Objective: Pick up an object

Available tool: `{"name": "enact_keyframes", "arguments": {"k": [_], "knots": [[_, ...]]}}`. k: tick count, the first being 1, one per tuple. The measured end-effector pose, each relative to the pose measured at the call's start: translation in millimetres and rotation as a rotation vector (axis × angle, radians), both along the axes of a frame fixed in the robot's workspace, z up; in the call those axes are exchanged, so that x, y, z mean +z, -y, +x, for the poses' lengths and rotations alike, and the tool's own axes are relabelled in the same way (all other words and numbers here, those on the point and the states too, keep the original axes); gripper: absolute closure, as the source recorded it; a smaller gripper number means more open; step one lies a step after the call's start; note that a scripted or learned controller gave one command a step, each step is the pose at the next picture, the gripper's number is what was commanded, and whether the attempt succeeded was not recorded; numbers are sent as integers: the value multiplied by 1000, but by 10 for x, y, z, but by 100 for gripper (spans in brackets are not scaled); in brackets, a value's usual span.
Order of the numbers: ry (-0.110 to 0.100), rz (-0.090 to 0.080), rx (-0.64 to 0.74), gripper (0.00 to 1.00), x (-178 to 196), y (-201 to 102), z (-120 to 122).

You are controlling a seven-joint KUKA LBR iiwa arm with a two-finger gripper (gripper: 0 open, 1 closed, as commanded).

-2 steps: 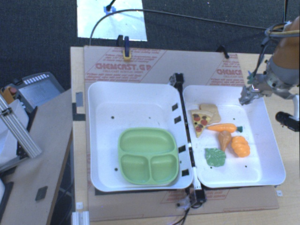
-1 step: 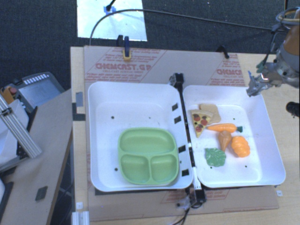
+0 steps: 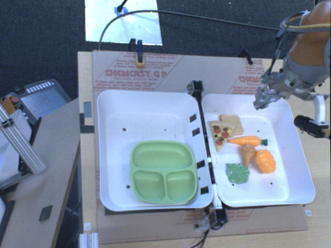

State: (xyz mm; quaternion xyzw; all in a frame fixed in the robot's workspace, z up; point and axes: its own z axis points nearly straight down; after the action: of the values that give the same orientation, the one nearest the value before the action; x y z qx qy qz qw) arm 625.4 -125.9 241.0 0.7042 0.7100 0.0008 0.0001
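Robotics lab, by appearance: two white bins (image 3: 155, 102) clamped to a cardboard-covered bench (image 3: 170, 68), loose cabling (image 3: 207, 18), dark carpet (image 3: 41, 30), possibly a control pendant (image 3: 41, 99) at left.

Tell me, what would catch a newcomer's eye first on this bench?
Probably the green divided tray lying in the left white bin, bright against the plastic. Next, the cluster of toy food in the right white bin: a pizza slice, a carrot, an orange pumpkin-like piece and a green leaf. The gripper hangs over that bin's far edge.

Green divided plate (image 3: 164, 171), left bin (image 3: 111, 138)
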Motion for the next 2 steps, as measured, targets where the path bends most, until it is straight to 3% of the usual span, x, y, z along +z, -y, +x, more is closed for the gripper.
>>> {"name": "enact_keyframes", "arguments": {"k": [2], "knots": [[0,0,0,100,-88,-1137,134]]}}
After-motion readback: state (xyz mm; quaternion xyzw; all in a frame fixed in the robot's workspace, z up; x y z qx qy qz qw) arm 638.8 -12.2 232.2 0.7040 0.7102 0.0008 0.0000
